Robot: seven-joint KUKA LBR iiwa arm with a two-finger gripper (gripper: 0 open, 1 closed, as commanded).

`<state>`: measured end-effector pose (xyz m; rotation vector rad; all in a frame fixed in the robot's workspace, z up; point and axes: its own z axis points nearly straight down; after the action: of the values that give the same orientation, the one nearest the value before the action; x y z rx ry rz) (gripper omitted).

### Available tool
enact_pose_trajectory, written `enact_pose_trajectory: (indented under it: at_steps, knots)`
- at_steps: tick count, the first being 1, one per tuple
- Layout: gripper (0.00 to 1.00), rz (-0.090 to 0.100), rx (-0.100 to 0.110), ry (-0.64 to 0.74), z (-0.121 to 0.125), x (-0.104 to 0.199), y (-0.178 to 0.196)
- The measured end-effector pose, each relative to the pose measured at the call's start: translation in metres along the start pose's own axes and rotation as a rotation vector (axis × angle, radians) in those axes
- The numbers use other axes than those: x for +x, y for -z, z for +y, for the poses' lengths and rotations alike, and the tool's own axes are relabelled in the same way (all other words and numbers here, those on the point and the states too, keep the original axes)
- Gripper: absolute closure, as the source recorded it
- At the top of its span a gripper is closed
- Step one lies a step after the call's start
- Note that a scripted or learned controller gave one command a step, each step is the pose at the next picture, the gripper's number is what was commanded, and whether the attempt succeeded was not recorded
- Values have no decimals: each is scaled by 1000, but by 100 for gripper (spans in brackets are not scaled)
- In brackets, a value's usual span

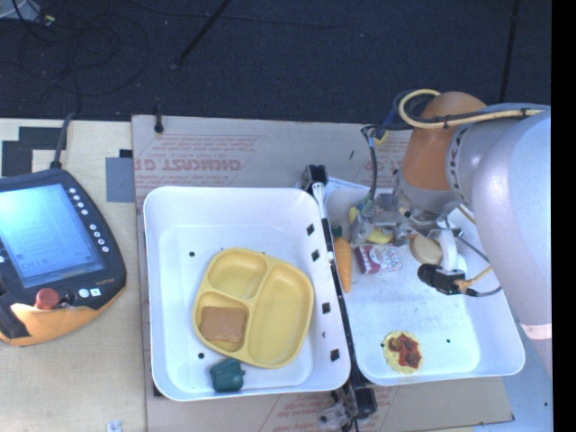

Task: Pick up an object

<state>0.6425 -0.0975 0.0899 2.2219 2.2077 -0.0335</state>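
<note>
the carrot (pixel 343 264), orange and tapered, lies in the right bin (pixel 468 354) against its left wall. beside it sit a red-and-white packet (pixel 376 259), a yellow piece (pixel 380 236) and a pale round thing (pixel 424 247), partly hidden under the end effector (pixel 396 221); its grip cannot be told. one small pizza (pixel 403 350) lies nearer. the left bin (pixel 180 223) holds one yellow tray (pixel 270 304) and one green piece (pixel 228 375).

Overall light: bright and cool on the bench; the floor beyond it is near black
Glare: the two white bins – left bin (pixel 171 241) and right bin (pixel 486 331) – are washed out; the lit tablet screen (pixel 45 232) blooms pale blue
Shadows: soft and short – a dark edge under the yellow tray (pixel 270 304)
Focus: mildly soft throughout; small items in the right bin blur together
</note>
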Motion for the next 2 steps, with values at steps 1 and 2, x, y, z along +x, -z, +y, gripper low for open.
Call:
enact_pose_trajectory:
  at_steps: [1, 2]
  knots:
    - [100, 12, 7, 4, 0, 4, 7]
    - [100, 22, -7, 5, -76, -30, 95]
